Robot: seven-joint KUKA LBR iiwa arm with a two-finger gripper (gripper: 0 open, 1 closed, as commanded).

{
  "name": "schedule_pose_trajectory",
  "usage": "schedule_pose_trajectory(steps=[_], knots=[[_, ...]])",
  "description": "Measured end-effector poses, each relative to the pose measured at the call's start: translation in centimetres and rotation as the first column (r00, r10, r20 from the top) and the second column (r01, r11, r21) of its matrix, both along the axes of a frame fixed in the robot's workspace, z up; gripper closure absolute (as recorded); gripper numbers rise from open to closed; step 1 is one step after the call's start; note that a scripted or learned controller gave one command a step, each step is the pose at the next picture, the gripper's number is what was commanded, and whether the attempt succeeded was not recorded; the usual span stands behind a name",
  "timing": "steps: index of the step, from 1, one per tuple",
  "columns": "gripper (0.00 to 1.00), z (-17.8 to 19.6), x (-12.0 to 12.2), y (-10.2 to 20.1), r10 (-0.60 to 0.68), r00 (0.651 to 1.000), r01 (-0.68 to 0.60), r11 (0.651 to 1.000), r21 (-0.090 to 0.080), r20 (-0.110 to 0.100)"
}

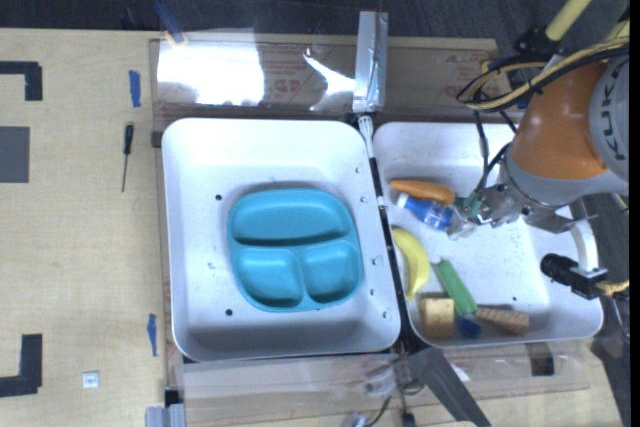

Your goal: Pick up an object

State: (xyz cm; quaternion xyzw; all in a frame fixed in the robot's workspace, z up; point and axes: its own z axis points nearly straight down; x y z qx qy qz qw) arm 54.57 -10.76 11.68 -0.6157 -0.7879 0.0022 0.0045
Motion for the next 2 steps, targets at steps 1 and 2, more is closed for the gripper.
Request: schedule_pose_trajectory(steps=[1, 2], knots=[[0.00, 0.5, 0.3, -0.1, 0.000, 1.000, 0.000, 1.000, -0.002, 0.011], [0.00, -2.9, 7.4, 0.1, -0.108, 0.994, 0.108, 0.994, -0.002, 0.015]])
